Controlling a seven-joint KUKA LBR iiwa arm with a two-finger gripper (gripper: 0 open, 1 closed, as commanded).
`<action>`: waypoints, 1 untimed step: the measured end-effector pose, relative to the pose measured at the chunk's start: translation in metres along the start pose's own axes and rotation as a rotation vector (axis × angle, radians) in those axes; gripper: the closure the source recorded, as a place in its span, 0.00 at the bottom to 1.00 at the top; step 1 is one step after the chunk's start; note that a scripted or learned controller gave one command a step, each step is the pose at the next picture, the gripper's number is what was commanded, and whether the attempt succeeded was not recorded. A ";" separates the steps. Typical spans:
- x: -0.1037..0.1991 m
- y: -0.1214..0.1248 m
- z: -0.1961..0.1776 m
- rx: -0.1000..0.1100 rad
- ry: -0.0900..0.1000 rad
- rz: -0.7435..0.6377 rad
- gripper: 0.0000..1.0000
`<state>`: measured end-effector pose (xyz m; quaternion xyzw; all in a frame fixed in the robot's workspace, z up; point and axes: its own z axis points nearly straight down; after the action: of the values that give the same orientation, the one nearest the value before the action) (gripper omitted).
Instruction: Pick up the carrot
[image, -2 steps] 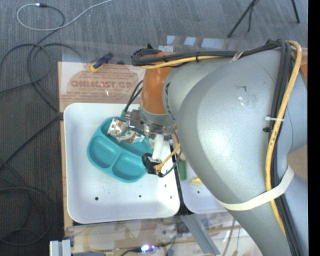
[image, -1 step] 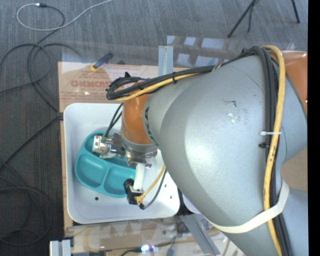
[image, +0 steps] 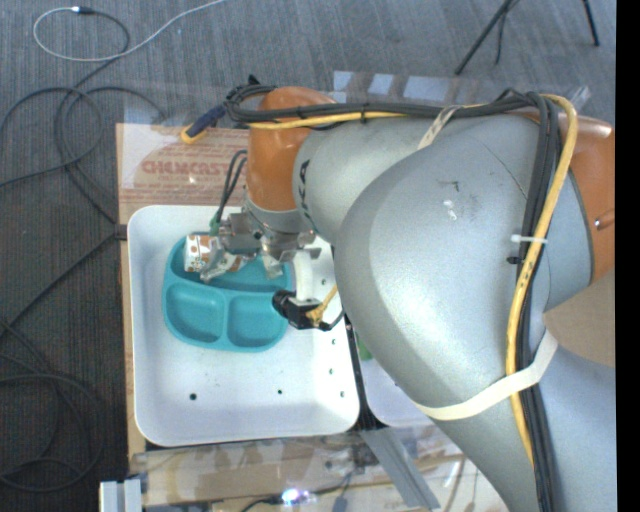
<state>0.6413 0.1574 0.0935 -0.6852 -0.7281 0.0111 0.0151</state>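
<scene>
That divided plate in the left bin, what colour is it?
Teal blue; the divided plate lies in the left bin in the camera view.

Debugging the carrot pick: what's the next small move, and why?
Probably lift the claw straight up a little to clear the view. It sits low over the upper compartment of the blue divided tray in the left bin, and I can't make out a carrot beneath or between its parts.

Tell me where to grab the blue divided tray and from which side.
Probably best by the blue divided tray at its raised outer rim on the view's lower-left curve, coming straight down and straddling the rim. The tray lies flat in the white bin, so only the rim offers a thin edge, and that stretch sits clear of the gripper over the upper compartment.
</scene>
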 end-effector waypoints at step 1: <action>0.026 -0.073 0.001 -0.069 -0.014 -0.204 0.00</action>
<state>0.5669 0.1792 0.0953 -0.6076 -0.7941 -0.0106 -0.0124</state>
